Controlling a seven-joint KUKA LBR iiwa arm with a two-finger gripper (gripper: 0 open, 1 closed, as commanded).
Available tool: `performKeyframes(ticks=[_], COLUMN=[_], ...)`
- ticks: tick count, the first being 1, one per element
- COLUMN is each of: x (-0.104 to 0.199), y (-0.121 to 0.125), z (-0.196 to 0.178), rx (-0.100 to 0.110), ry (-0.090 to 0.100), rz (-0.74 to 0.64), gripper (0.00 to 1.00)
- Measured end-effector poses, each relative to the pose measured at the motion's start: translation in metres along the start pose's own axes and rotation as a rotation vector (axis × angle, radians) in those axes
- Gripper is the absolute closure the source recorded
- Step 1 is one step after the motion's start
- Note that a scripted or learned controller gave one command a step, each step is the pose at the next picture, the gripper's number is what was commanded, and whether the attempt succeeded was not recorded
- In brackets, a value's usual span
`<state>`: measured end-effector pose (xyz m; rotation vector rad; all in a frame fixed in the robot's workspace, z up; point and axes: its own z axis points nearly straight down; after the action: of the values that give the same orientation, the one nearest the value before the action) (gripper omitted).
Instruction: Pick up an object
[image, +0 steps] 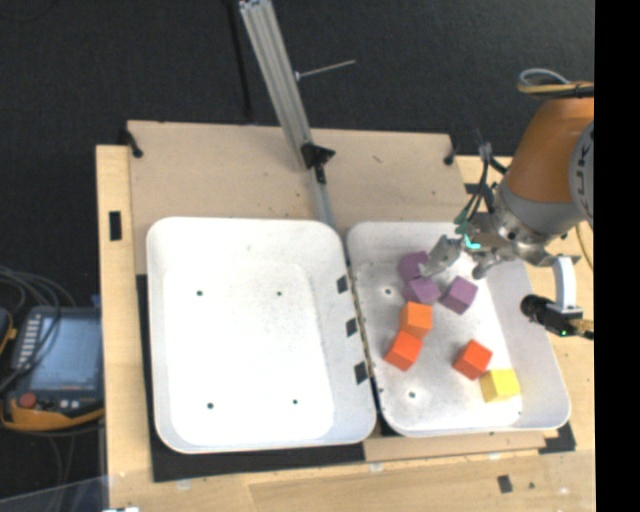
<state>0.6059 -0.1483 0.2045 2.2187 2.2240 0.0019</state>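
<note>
A robotics lab: plywood bench (250, 170), two white bins (180, 250), teach pendant (50, 365) on dark floor.

arm (548, 160): orange band, grey wrist | thin cables alongside | fingers (441, 255): pale grey metal

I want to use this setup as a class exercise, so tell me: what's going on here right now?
A grey and orange robot arm reaches in from the right over the right-hand white bin. Its gripper hangs spread above the purple blocks at the bin's far end, with nothing between the fingers. Two orange blocks, a red one and a yellow one lie nearer. The left bin holds no blocks.
</note>
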Motion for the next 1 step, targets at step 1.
performKeyframes(ticks=[1], x=[-0.0021], y=[-0.0001], z=[0.0417], rx=[0.004], ry=[-0.002], rz=[0.003], gripper=[0.00])
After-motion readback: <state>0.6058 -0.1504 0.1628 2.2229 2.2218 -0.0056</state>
